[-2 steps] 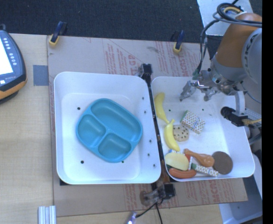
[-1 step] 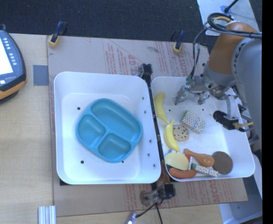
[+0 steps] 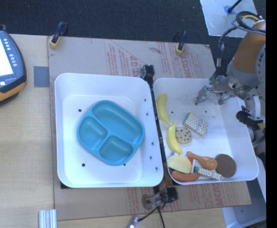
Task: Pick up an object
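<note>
While toy food crowds the right bin's (image 3: 243,141) near-left corner, bananas (image 3: 169,127) along its left wall, the open, empty gripper (image 3: 209,93) hovers over bare floor by the far wall. A blue plate (image 3: 111,132) sits mid left bin (image 3: 62,127).

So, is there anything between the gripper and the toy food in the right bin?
Nothing visible blocks the way. The gripper hovers over the far part of the right bin, above bare white floor. The nearest items, a checkered block and a cookie, lie apart from it, with open floor between.
</note>
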`<state>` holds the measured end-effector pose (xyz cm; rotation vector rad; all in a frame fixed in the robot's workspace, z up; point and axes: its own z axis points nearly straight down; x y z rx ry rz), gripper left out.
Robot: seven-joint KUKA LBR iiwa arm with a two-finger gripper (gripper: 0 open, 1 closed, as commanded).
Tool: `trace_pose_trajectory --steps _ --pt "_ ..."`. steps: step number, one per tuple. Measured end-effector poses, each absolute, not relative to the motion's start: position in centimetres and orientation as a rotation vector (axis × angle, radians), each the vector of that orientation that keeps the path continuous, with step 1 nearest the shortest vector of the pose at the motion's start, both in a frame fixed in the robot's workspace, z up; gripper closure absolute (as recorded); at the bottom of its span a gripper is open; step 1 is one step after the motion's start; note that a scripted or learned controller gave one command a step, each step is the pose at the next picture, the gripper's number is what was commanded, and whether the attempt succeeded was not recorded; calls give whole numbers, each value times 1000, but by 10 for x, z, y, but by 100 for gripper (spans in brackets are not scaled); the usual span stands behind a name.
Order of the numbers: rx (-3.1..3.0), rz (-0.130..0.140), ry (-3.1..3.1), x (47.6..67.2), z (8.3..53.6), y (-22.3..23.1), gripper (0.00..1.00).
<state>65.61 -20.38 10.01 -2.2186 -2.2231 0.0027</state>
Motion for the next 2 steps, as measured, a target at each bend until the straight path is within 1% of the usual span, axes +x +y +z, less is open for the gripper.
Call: trace_pose_trajectory --steps 1,2 --pt "-2213 2 -2226 657 143 -117 0" --pt "-2210 6 -2226 656 153 -118 100"
